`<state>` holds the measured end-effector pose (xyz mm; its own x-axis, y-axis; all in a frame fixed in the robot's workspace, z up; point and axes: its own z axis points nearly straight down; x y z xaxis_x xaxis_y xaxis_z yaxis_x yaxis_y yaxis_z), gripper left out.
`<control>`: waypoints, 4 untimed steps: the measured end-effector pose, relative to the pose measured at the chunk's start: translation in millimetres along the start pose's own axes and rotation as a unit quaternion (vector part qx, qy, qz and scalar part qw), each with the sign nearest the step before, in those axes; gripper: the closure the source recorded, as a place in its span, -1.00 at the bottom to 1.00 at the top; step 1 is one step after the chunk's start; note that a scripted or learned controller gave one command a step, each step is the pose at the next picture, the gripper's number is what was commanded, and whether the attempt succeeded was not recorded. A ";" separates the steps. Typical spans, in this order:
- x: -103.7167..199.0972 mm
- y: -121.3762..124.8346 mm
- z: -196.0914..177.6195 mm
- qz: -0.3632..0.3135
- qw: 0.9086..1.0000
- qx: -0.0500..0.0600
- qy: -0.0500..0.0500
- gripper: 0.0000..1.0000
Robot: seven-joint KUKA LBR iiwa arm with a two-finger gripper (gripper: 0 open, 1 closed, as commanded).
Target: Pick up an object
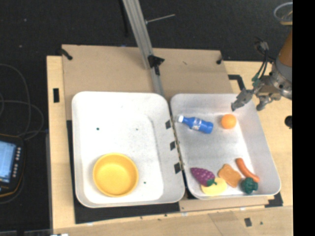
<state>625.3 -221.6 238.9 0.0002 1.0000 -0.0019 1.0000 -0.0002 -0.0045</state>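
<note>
Grey metal is what my claw [251, 101] shows at the upper right corner of the right bin [256, 132], where it hangs over the rim with its two fingers spread apart and nothing between them. I hold nothing. My wrist and arm [281, 77] reach in from the right edge, with cables trailing above.

Nearest to my claw is an orange ball [228, 121], lying on the bin floor just below and to the left of my fingertips, apart from them. A little further left lies a blue and white bottle [196, 124] on its side. Down at the near end of the same bin sits a cluster of toy food: a purple bunch of grapes [202, 174], a yellow piece [215, 187], a brown slice of bread [230, 174], an orange carrot [245, 168] and a green piece [249, 185], all close together.

Across the divide, the left bin [118, 117] holds a yellow bowl [115, 174] near its front.

As I judge it, the job is barely begun: no object is lifted, everything rests on the bin floors, and my claw is merely ready. What is left is to choose a target, probably the ball, drop over it, close and lift.
</note>
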 end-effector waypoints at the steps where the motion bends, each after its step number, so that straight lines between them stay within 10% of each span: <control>1: -2.1 -1.5 42.2 0.000 1.000 -0.001 0.000 -1.00; 2: 1.7 2.7 86.6 -0.001 1.000 -0.001 0.000 -1.00; 3: 0.8 4.6 71.8 -0.002 1.000 -0.005 -0.001 1.00; 4: 0.7 13.1 9.2 -0.002 1.000 -0.007 0.000 1.00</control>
<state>638.3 -220.9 229.7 -0.0028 1.0000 -0.0027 1.0000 0.0028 0.0089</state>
